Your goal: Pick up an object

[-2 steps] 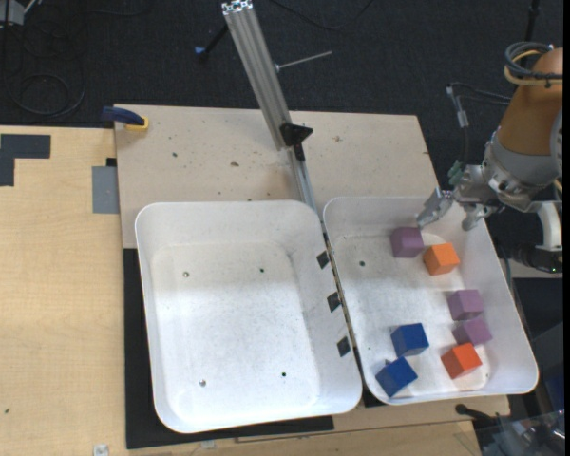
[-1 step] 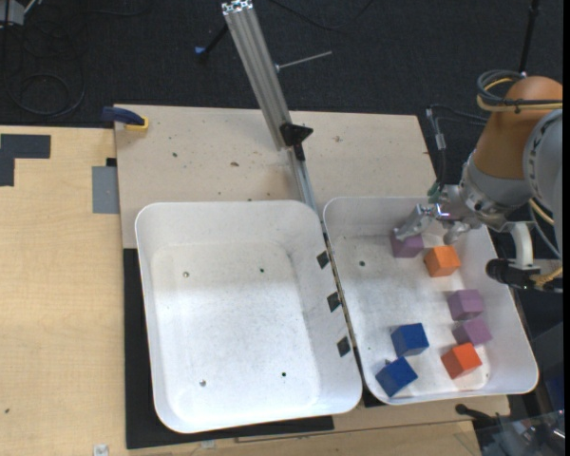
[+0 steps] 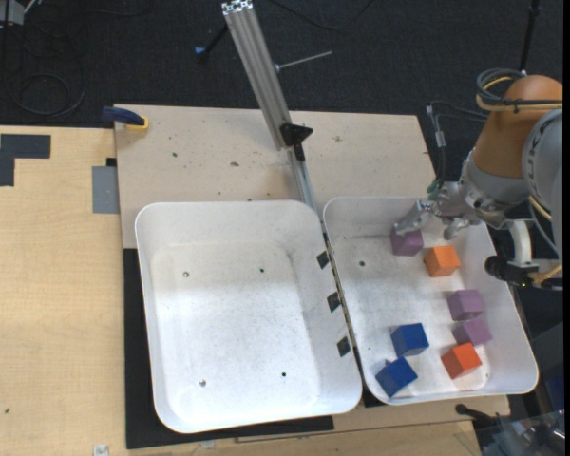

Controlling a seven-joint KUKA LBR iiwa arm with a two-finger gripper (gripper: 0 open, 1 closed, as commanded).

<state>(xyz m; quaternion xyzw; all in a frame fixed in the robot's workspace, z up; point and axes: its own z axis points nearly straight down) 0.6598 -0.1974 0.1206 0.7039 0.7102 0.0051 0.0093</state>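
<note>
We see the gripper (image 3: 420, 220) low at the far end of the right bin (image 3: 513, 380), right against a purple cube (image 3: 407, 243), likely lined up for a grasp (we cannot tell its state), while the orange cube (image 3: 442, 260) sits just beside.

In the right bin (image 3: 513, 373) we see seven small blocks: a purple block (image 3: 408, 242) far left, an orange one (image 3: 442, 260) beside it, two purple, two blue and another orange nearer.
</note>
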